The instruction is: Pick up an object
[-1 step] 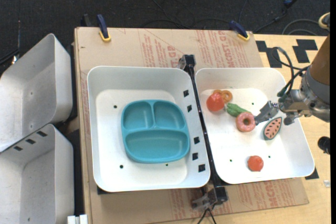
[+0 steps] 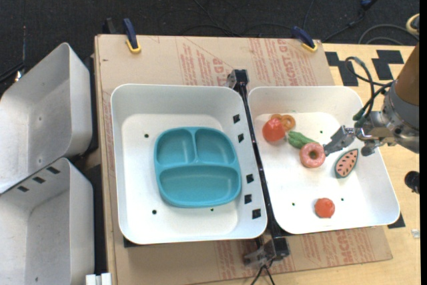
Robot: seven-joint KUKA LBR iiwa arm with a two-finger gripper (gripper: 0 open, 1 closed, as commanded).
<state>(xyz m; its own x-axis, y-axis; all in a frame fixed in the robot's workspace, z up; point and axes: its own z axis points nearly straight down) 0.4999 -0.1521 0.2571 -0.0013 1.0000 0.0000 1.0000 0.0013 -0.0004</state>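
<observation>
From the overhead camera view, the hand (image 2: 351,141) sits open over the right bin (image 2: 377,210), one finger reaching toward the pink donut (image 2: 312,155) just beside it and the watermelon slice (image 2: 346,163) just below. The donut looks like a light, stiff, smooth toy, best pinched across its ring.

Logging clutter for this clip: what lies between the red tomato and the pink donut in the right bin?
In the camera view, a green pepper-like piece lies between the tomato and the donut.
</observation>
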